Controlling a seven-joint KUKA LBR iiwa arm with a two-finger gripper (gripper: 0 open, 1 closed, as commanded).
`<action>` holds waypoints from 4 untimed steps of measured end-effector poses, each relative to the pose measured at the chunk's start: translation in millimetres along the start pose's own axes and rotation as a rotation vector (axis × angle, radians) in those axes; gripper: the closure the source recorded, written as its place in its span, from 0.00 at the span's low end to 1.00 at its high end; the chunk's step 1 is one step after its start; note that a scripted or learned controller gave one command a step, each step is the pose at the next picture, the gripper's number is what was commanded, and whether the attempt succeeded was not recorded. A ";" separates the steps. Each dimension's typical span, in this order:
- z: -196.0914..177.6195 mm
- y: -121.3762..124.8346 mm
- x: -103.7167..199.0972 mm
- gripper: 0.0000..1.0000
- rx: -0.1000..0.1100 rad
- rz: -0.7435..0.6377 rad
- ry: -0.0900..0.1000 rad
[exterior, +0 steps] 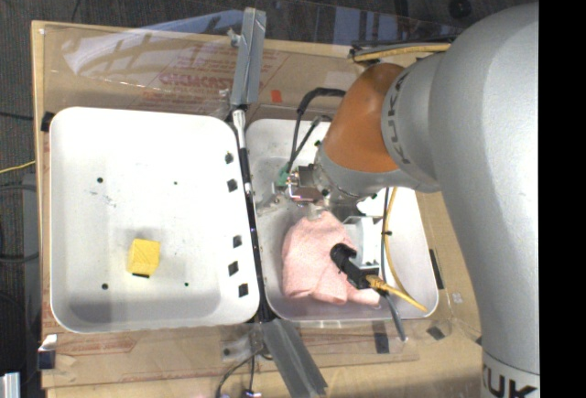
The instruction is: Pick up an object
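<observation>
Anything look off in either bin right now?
Nothing stands out. The yellow block lies flat in the left bin. The pink cloth sits bunched in the right bin, partly under the arm. No spill or damage visible.

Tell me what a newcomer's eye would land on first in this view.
The bulky grey arm with its orange band dominates the view's right side, reaching over the right bin. Below its wrist, a soft pink lump lies in the near half of that bin. In the left bin, a small yellow block stands out bright against the white floor, toward the near left corner.
</observation>
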State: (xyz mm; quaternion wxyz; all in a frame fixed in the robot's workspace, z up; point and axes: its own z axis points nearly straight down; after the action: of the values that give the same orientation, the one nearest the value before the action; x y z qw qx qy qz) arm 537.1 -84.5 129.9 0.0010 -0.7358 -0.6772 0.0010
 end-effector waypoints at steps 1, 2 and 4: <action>39.3 70.5 -30.6 0.00 0.003 0.064 0.000; 29.8 70.4 -28.9 1.00 0.007 0.057 0.002; 38.0 81.1 -105.3 0.00 0.000 0.058 0.001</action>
State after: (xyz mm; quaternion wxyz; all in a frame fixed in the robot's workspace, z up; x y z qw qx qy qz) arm 609.1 -196.1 91.7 0.0013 -0.7551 -0.6556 0.0006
